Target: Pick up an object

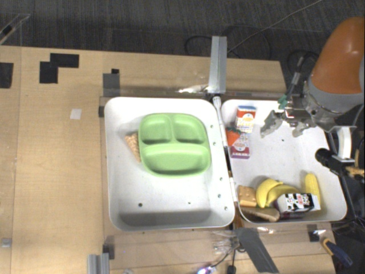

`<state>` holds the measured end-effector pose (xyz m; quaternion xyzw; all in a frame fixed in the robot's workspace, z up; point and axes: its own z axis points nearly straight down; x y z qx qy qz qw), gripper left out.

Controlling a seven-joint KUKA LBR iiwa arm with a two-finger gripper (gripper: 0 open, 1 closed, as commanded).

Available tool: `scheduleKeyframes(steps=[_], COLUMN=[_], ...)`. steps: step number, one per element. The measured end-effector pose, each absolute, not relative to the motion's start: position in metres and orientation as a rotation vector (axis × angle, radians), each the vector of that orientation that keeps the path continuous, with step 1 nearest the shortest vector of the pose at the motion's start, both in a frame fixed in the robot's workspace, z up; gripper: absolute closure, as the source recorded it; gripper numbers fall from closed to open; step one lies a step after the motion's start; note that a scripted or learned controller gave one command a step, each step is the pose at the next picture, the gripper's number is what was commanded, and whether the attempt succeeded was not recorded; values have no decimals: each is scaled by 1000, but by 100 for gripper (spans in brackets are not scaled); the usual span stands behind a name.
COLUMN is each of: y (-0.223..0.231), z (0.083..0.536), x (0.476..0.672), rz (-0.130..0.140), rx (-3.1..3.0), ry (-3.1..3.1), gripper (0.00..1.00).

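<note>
My gripper [283, 125] hangs over the upper part of the right bin [336, 213], its two fingers spread open with bare bin floor between them. To its left lie a small orange-and-white carton [246, 119] and a red-and-purple packet [237, 144]. At the bin's near end sit a yellow banana [271, 190], a corn cob [311, 184], a black-and-white carton [296, 202] and a slice of toast [247, 196]. In the left bin [165, 210] rests a green divided plate [173, 143].
A tan cracker [132, 146] pokes out from under the plate's left edge. A brown bread piece [263, 213] lies at the right bin's front wall. A grey metal post [218, 64] stands behind the seam between the bins. Cables run behind the bench.
</note>
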<state>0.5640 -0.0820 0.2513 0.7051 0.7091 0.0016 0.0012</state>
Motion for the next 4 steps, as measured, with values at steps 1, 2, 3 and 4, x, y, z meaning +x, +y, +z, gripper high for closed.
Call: scheduleKeyframes(steps=[1, 2, 3, 4], y=[-77, -89, -95, -95], z=[191, 110, 107, 107], x=[627, 611, 612, 613], rz=[5, 22, 39, 39], rx=[2159, 2243, 2208, 2204], ry=[2278, 2165, 2188, 2188], gripper=[0, 0, 0, 0])
